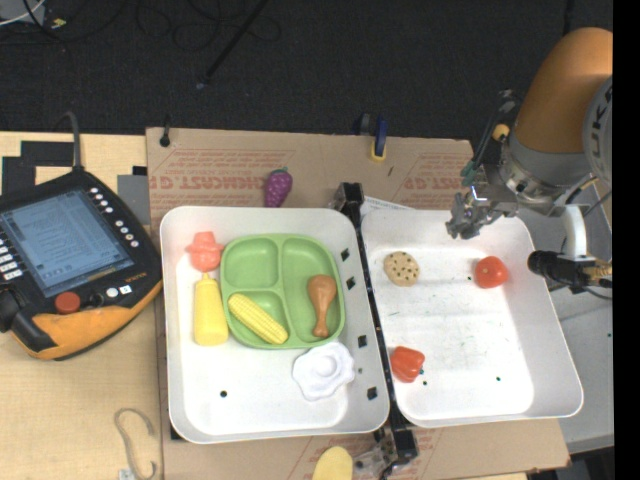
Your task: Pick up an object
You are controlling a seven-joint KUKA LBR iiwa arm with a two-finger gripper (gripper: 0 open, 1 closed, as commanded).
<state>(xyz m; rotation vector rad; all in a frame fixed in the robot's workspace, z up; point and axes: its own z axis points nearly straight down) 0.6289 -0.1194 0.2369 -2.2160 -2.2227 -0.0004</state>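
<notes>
Up at the far right, the grey arm with its orange band reaches in, and the pincer [468, 223] hangs over the far edge of the right bin [545, 368]. Its dark fingers are small and blurred against the rim, so I cannot tell whether they are spread or pressed together; nothing shows between them.

Inside the right bin lie three things, well apart from each other. A round cookie [401, 267] with dark chips sits toward the far left of the bin. A red tomato [490, 271] sits toward the far right, near the pincer but not touching it. A red-orange pepper [407, 363] lies at the near left, close to the divide between the bins.

The left bin [190, 388] holds a green sectioned plate [282, 258]. On the plate, a yellow corn cob [258, 318] lies slanted in the near left section and a brown drumstick [322, 303] lies in the right section. Just left of the plate a yellow bottle [208, 310] lies with a pink piece [203, 252] beyond its far end. A white fried egg [324, 370] rests at the plate's near right corner.

Outside the bins, on the bench, a purple grape bunch [278, 187] sits on the cardboard beyond the left bin, a control pendant [70, 258] lies at the left, and a yellow item [333, 462] shows at the near edge.
</notes>
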